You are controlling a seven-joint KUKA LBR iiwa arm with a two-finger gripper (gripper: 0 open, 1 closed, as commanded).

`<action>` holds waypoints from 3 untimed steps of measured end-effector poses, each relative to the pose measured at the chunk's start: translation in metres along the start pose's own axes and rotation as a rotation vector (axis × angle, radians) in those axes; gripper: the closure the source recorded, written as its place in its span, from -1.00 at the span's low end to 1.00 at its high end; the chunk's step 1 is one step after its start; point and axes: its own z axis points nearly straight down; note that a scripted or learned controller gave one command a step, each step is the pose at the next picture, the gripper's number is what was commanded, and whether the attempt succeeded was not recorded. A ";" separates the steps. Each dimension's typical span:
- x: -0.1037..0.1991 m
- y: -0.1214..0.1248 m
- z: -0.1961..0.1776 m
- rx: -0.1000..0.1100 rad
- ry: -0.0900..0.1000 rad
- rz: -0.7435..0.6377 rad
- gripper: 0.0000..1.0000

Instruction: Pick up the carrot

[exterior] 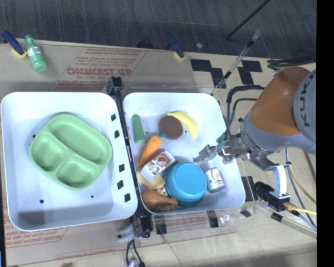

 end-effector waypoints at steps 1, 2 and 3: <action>0.051 0.086 0.074 0.005 0.000 0.090 -1.00; 0.089 0.107 0.115 0.000 0.001 0.233 -1.00; 0.090 0.106 0.106 0.008 0.003 0.227 1.00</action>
